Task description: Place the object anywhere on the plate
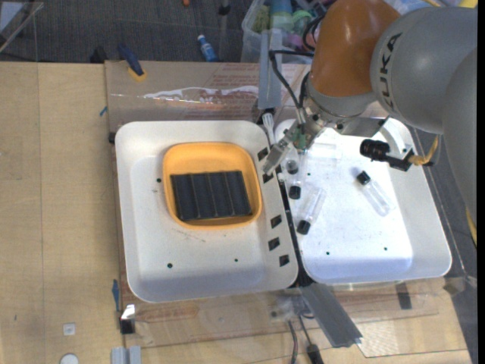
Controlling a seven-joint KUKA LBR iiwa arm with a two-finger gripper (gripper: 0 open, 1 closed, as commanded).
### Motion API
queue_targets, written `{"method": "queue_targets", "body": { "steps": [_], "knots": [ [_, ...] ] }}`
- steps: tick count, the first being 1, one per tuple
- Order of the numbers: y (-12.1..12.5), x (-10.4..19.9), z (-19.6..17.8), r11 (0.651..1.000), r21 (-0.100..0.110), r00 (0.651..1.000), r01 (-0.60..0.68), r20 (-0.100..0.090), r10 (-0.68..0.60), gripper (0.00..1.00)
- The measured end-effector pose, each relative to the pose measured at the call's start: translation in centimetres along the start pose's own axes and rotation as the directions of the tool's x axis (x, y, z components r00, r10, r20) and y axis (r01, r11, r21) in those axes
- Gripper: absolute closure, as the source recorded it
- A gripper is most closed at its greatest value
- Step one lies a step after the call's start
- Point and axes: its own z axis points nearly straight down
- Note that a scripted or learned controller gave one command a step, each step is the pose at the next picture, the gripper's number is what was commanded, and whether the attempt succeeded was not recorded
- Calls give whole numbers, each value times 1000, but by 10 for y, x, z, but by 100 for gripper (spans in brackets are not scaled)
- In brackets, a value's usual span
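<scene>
The end effector (284, 149) hangs over the seam between the two bins; we cannot tell its state. We see the black ridged object (211, 196) lying flat on the yellow plate (182, 158) in the left bin (151, 264).

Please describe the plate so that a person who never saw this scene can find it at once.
Look in the left white bin. The square yellow-orange plate with rounded corners lies there, holding a ribbed black rectangular block. It is the sole brightly coloured item in the bins.
</scene>
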Motion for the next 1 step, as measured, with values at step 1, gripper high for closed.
{"method": "queue_targets", "body": {
  "steps": [1],
  "knots": [
    [-37, -35, -8, 1000, -2, 1000, -9, 4, 9, 0]
  ]
}}
